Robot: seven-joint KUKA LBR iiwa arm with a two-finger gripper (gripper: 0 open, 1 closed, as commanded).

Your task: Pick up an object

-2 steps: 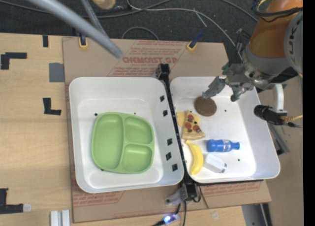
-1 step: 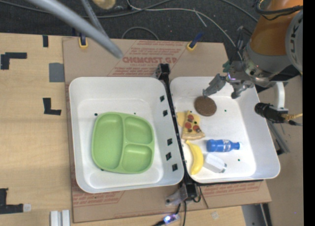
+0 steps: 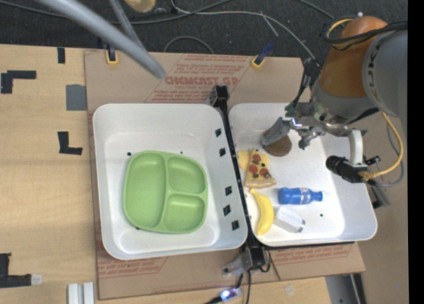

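Observation:
My gripper (image 3: 291, 138) hangs over the upper middle of the right bin (image 3: 351, 230), its two fingers spread apart and nothing between them. A brown round object (image 3: 281, 148) lies just under the left finger, partly hidden by it. Lower in the same bin lie a toy pizza slice (image 3: 258, 170), a yellow banana (image 3: 263, 211), a small blue bottle (image 3: 298, 196) and a white block (image 3: 289, 220). The orange-banded wrist rises behind the gripper at the right.
The left bin (image 3: 112, 124) holds a green divided plate (image 3: 165, 192). A black divider (image 3: 227, 163) separates the two bins. Cables trail from the arm past the right bin's right rim. Bare bin floor shows to the right of the bottle.

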